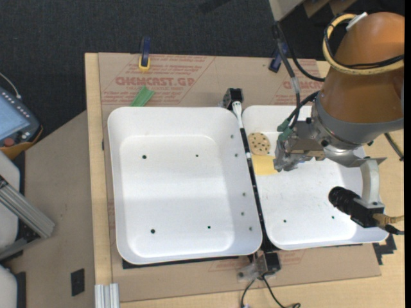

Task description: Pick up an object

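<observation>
gripper: over right bin, open or closed unclear | yellow slab: flat, just beside it, axis unclear

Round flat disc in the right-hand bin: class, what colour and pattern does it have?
Tan round disc, dotted with small dark holes; clearest in the camera view.

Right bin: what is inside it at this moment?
A round tan disc with holes and a flat yellow piece lie near the right bin's left wall, beside the gripper. The arm covers the bin's far right part, so anything there is hidden.
</observation>
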